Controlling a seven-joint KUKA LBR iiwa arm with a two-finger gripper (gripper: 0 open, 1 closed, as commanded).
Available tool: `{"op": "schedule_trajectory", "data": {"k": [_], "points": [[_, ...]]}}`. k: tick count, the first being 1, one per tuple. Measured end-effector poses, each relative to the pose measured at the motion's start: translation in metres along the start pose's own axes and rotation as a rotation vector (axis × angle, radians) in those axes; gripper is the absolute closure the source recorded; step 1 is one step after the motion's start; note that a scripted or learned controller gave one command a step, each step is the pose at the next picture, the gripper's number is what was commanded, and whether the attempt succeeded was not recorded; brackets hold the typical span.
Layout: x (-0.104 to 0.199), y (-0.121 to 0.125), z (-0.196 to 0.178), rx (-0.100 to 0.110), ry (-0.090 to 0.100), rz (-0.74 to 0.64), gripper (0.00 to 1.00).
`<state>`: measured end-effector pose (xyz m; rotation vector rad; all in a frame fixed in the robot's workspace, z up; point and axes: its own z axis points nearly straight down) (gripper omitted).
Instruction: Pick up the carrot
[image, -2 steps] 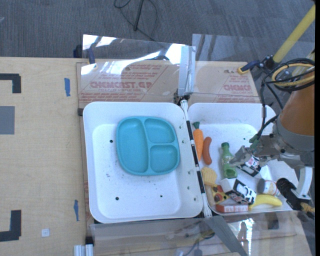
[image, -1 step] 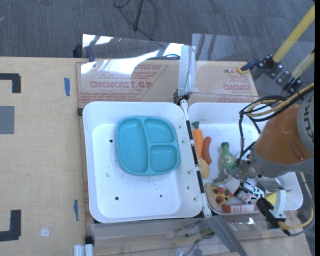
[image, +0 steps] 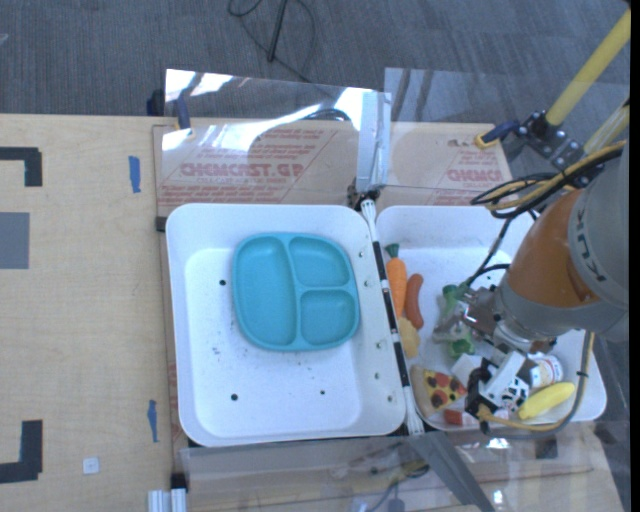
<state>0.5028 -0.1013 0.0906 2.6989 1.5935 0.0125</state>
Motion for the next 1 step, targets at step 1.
{"op": "schedule_trajectory", "data": {"k": [1], "points": [[-0.0036, 0.0002, -0.0095, 0.001, -0.005, 0.005, 1.00]]}}
